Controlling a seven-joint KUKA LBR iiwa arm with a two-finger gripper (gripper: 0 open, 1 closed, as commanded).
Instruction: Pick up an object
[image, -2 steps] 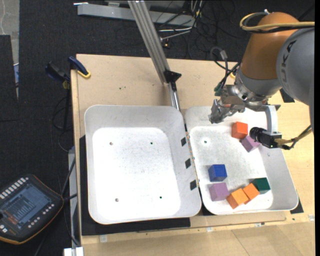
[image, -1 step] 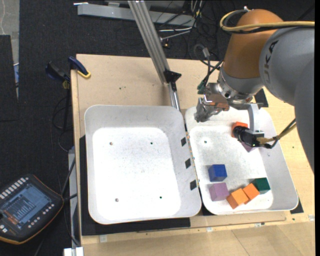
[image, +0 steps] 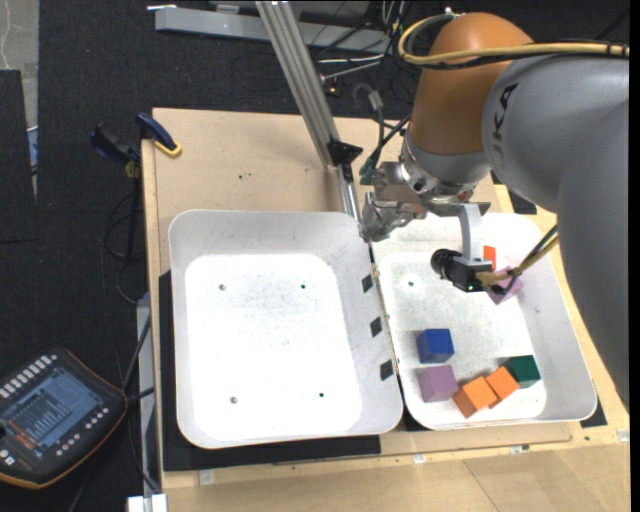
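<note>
Fingers (image: 372, 224) first: from this slant I cannot tell whether they are spread or closed, and I see nothing caught between them. They hang at the far left corner of the right bin (image: 545, 335), just over the rim it shares with the left bin (image: 260, 330). Nearest to me in the right bin lie an orange block (image: 477, 392) and a purple block (image: 437, 382), side by side and close to touching, with a green block (image: 522, 372) just beside the orange one on its other side. A little farther in sits a blue cube (image: 435, 344), close behind the purple block but apart from it as far as I can judge. Farther still, near the right wall, a pale purple piece (image: 506, 288) lies with a small orange piece (image: 488, 257) behind it, both partly hidden by the wrist. Nothing is picked up yet, so I take the step in hand to be the approach. I would go for the blue cube, which has free floor on its far and left sides. I would bring the arm toward me from the corner, square the fingers to two opposite faces, spread them to clear both, and come straight down so the near finger does not nudge the purple block.
</note>
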